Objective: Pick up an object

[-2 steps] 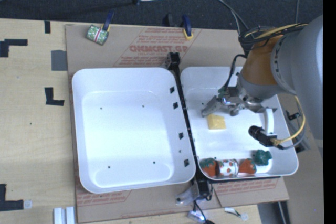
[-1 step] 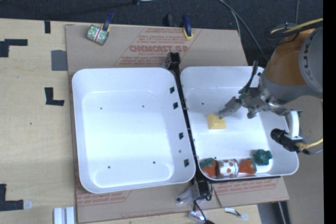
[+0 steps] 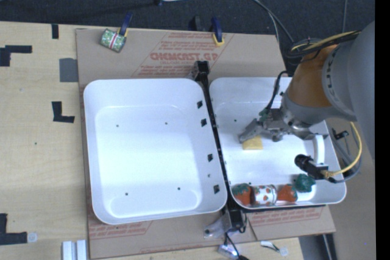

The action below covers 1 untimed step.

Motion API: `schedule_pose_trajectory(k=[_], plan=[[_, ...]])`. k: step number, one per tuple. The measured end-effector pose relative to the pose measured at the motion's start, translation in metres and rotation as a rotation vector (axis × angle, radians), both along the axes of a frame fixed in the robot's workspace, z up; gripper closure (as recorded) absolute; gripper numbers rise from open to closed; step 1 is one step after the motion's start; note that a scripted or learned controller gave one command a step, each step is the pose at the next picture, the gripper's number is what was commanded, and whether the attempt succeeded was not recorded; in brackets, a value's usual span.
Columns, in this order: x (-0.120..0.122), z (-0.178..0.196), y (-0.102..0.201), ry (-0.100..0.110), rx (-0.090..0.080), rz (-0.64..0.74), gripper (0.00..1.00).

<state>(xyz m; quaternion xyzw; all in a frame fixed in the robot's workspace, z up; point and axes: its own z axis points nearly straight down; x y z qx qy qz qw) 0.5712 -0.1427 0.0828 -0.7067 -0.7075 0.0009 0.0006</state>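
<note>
In the right bin (image 3: 234,94) my gripper (image 3: 250,134) reaches in from the right, its fingertips low over the bin floor. A pale yellow block (image 3: 252,144) lies just below and against the fingertips. Along the bin's near wall sit a red and green piece (image 3: 243,193), a white can with red marks (image 3: 264,194), an orange-red piece (image 3: 287,193) and a green piece (image 3: 303,182). Nothing shows between the fingers, and the wrist hides how they stand.
The left bin (image 3: 97,149) lies beside the right one, with a black divider strip (image 3: 210,131) between them. A small green and white object (image 3: 113,39) rests on the cardboard at the back left. Cables cross behind the bins.
</note>
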Motion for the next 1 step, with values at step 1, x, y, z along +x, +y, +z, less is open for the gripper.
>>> schedule_pose_trajectory(k=[1], plan=[[-0.0127, 0.0029, 0.0108, -0.004, -0.001, -0.001, 0.00]])
